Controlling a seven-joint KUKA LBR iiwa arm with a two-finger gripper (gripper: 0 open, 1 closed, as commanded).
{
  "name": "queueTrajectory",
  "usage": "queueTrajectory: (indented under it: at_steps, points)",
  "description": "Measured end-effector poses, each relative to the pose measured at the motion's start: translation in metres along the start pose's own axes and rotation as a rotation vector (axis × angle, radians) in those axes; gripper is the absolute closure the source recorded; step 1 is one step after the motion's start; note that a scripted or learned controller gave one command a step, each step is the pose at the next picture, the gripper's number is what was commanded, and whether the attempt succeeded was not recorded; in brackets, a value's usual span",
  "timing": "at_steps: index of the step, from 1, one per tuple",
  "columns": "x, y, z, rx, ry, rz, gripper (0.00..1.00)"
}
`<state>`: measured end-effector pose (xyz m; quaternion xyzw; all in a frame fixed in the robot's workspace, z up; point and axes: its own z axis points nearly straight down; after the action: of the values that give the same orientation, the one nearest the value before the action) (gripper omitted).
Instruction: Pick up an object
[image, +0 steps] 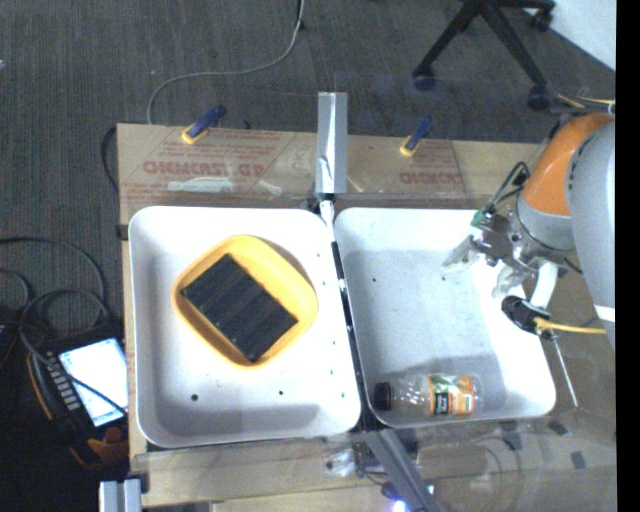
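Observation:
A clear plastic bottle (428, 394) with an orange label lies on its side along the front wall of the right bin (400, 300). In the left bin (160, 400) sits a yellow dish (290, 275) holding a black ridged block (240, 307). My gripper (478, 270) hangs over the right bin's far right part, well behind the bottle and apart from it. It is open, with nothing between its fingers.
A metal post (331, 150) rises at the back where the bins meet. Two blue-and-yellow clamps (203, 124) hold the cardboard sheet behind the bins. A yellow cable (570, 327) runs off the wrist over the right bin's right rim.

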<state>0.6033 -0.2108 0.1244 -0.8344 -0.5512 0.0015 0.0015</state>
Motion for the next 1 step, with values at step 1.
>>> queueTrajectory:
  at_steps: [1]
  points:
    - [-0.001,0.0001,-0.0095,-0.001,-0.007,-0.001,1.0]
